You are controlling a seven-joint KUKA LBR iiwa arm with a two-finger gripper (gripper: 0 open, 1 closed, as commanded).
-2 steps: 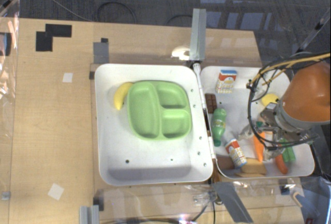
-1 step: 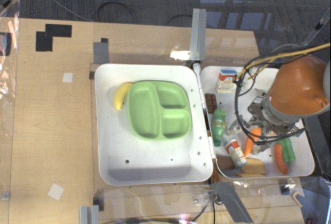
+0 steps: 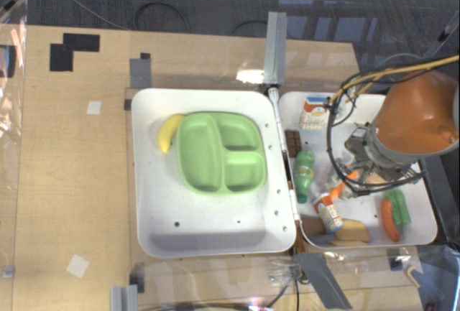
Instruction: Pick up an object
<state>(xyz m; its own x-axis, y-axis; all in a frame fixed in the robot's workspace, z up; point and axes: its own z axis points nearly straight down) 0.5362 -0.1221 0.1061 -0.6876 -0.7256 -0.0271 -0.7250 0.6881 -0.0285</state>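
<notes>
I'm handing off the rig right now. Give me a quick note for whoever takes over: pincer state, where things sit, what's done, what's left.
Pincer: the arm hangs over the right bin, its wrist covering the pincer, so open or shut cannot be told.
Right bin: green bottle, small carton, brown bar, orange-capped bottle, bread roll, carrot and a green vegetable.
Left bin: green divided plate, banana beside it.
Done: nothing visibly lifted.
Left: grasp and raise one object.
</notes>
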